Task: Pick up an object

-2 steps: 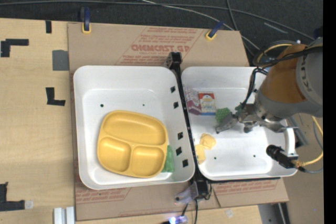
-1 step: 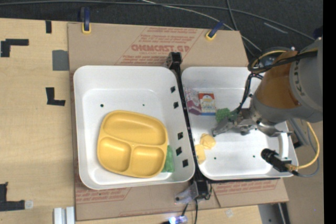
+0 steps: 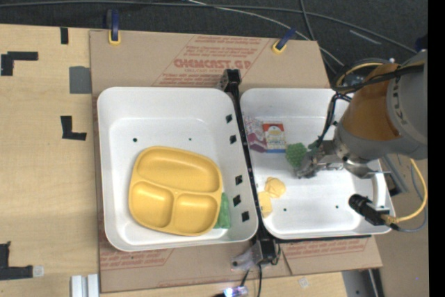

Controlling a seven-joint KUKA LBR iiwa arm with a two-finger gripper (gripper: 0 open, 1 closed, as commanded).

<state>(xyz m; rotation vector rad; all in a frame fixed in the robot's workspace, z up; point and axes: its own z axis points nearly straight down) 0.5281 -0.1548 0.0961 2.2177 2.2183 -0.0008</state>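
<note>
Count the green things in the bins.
2: a green block in the right bin by the gripper, and a green piece beside the yellow tray, left bin. Others may be hidden.

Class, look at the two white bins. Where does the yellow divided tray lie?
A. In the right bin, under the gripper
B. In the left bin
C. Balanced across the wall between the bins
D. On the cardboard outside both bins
B: the yellow divided tray lies flat inside the left bin, while the gripper is over in the right bin by a small green object.
</note>
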